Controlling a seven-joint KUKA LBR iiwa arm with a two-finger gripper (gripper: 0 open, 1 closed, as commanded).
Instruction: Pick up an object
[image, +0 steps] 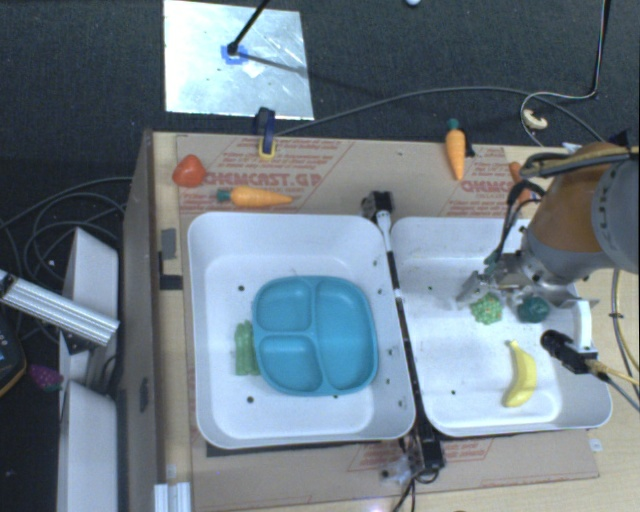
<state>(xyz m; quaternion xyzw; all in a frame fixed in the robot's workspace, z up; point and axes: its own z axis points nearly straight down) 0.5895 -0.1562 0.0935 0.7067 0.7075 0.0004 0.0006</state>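
In the right bin (440, 410), a small green toy (487, 311) is seen near the middle, with a yellow banana (520, 376) lying apart from it, closer to the front. A blue plate (315, 335) is kept in the left bin (215, 300). The things are likely spread out so that each can be reached alone. The arm (580, 215) is bent down from the right, and the gripper (492, 290) is placed just over the green toy. Whether the toy is being held cannot be told.
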